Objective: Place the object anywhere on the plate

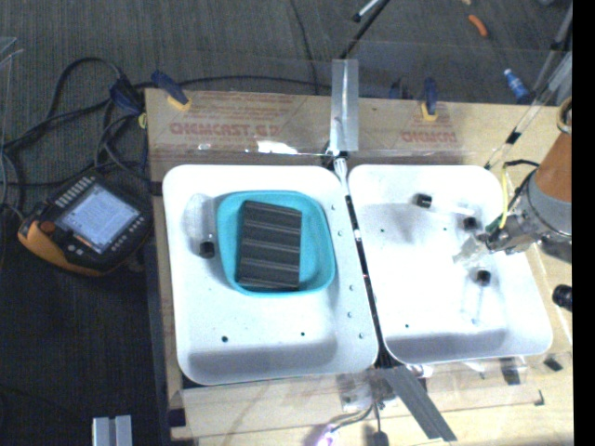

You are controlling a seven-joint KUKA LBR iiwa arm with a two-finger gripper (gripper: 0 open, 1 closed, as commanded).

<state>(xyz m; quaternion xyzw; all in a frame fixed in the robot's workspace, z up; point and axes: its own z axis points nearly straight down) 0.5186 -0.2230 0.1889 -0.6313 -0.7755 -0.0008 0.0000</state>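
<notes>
bench (279, 402) at 6 o'clock | my gripper (483, 242) in right bin (437, 342), 3 o'clock, grip state: cannot tell | dark ridged object (270, 244) on teal plate (321, 254) in left bin (260, 351), 9 o'clock from me, long axis 12-to-6

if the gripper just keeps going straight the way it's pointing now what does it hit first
The two-finger gripper points leftward and down over the right white bin. Going straight on, it would probably meet that bin's bare floor first, well short of the teal plate bearing the dark ribbed block. Depth is unclear from this view.
</notes>
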